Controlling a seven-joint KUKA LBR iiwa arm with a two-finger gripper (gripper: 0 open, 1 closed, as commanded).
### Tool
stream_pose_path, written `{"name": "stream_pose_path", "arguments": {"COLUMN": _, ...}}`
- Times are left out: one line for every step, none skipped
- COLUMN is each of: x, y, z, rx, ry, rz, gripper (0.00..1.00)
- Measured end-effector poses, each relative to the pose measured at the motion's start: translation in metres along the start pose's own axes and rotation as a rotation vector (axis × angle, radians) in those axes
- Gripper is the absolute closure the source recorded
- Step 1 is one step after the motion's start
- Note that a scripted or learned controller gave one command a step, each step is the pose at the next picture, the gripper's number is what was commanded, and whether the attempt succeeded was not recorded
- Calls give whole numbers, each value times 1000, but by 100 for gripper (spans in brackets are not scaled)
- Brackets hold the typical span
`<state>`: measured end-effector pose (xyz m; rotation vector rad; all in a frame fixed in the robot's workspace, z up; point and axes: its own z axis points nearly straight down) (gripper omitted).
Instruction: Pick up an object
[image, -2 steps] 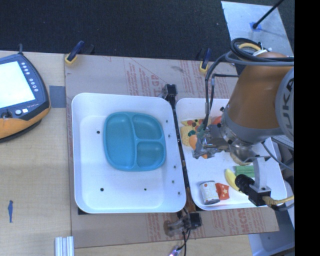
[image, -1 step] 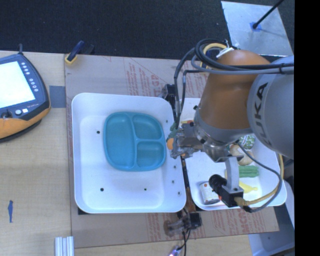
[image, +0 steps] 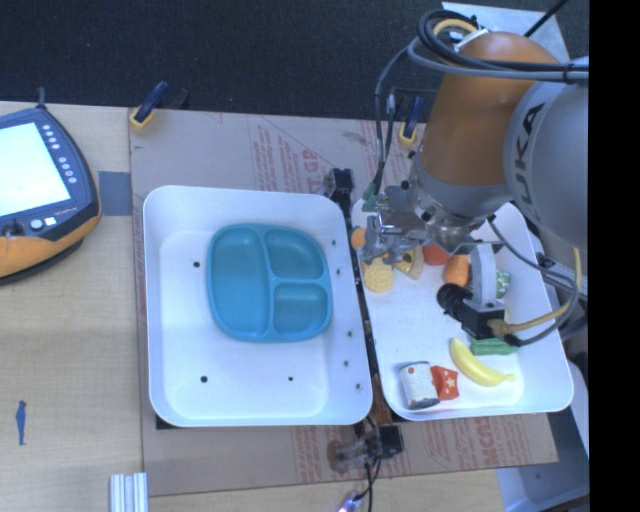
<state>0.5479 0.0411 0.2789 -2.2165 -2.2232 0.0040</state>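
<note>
Gripper (image: 383, 243) hangs low over the right bin (image: 540, 400), just above a yellow cookie (image: 379, 277) by the bin's left wall — finger spread I cannot tell. Best to centre over the cookie, then descend straight, keeping off that wall.

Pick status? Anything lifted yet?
Done: the grey-and-orange arm has reached into the right white bin, with its hand low at the bin's upper-left corner, by the round yellow cracker-like piece. In hand: nothing visibly held; the grasp is unclear from this angle. Left: secure and lift an item. The yellow plastic banana and the blue divided plate in the left white bin lie untouched.
</note>
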Motion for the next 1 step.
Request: {"name": "stream_pose_path", "arguments": {"x": 15, "y": -35, "z": 5, "rx": 1, "ry": 0, "rz": -3, "gripper": 100}}
